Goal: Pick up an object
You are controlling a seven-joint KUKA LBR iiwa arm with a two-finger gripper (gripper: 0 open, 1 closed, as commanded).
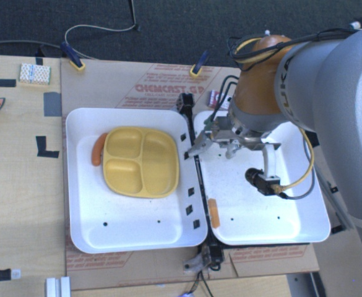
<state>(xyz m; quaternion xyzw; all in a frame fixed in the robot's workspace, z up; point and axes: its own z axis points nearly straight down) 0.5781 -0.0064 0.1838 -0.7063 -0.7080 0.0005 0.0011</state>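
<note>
A yellow divided plate point(140, 161) lies in the left bin point(88, 224). An orange, sausage-shaped piece point(96, 150) rests against the plate's left edge. A small orange piece point(213, 212) lies at the left wall of the right bin point(292, 228), near its front. My gripper point(223, 142) hangs under the orange wrist band over the back left part of the right bin, close to the divider between the bins. It is well behind the small orange piece, and the wrist hides what is beneath it.
A black cable fitting point(261, 181) with a yellow cable hangs from the arm over the right bin's middle. Black clips point(185, 102) sit along the divider. Yellow clamps point(199, 70) hold the cardboard at the back edge. The grey arm covers the right side.
</note>
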